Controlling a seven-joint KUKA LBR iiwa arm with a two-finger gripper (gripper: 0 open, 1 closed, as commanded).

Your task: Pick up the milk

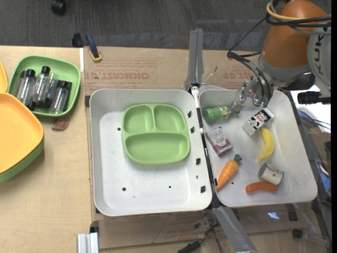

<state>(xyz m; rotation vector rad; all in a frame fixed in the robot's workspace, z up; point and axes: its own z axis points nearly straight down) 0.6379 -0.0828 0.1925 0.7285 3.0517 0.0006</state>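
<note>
The milk [258, 122] is a small white carton with black cow patches, lying tilted in the upper middle of the right bin [300, 141]. My gripper [252, 95] hangs over the bin's far edge, just above and slightly left of the milk, apart from it. Nothing shows in the gripper. A green bottle [216, 113] lies on its side to the gripper's lower left.
The right bin also holds a pink carton [219, 140], a banana [266, 145], a carrot [227, 173], a small can [271, 174] and a red-orange pepper [260, 188]. A green divided plate [156, 133] sits in the left bin [105, 183]. Bottles in a green tray [45, 86] stand at far left.
</note>
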